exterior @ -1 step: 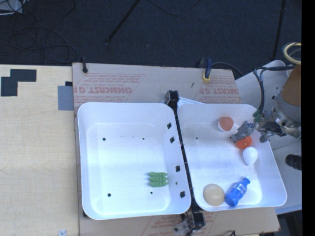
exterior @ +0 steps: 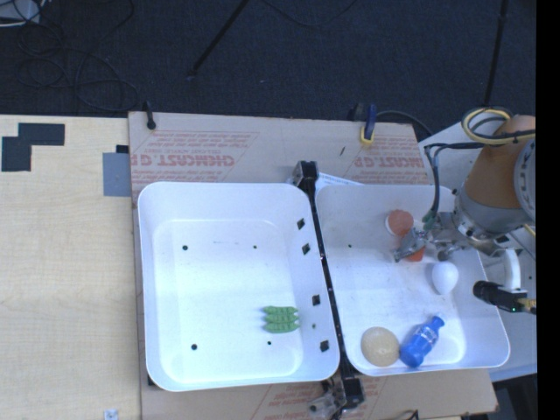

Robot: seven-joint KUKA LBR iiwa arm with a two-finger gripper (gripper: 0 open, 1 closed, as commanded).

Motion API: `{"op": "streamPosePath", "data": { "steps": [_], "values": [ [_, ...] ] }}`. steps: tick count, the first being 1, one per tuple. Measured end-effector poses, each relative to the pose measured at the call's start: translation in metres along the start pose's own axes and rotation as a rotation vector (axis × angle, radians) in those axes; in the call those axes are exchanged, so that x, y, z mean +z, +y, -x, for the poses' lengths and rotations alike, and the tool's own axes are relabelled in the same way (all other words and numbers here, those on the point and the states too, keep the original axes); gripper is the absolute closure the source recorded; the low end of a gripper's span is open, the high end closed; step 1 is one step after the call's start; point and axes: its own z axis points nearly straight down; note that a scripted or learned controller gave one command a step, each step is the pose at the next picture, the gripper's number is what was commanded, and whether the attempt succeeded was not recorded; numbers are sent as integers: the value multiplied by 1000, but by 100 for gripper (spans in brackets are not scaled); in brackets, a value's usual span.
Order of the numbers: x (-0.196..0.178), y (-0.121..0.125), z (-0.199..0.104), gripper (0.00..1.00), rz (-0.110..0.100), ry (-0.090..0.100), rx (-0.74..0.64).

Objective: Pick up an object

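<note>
The gripper sits low in the right bin beside an orange ball; I cannot tell its fingers' state.

Cardboard sheet: lay flat under both bins, printed with red lettering. Wooden benchtop: extended left of the cardboard sheet, pale, with dark squared patches near its far edge and a grey patch just beside the sheet. Blue-and-yellow clamp: stood at the sheet's far edge. Dark carpet: lay beyond the sheet, crossed by black cables.
</note>
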Motion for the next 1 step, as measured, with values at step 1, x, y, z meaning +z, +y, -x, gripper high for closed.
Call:
{"op": "streamPosePath", "data": {
  "steps": [1],
  "values": [
    [7,51,-1,0,9,0,-1]
  ]
}}
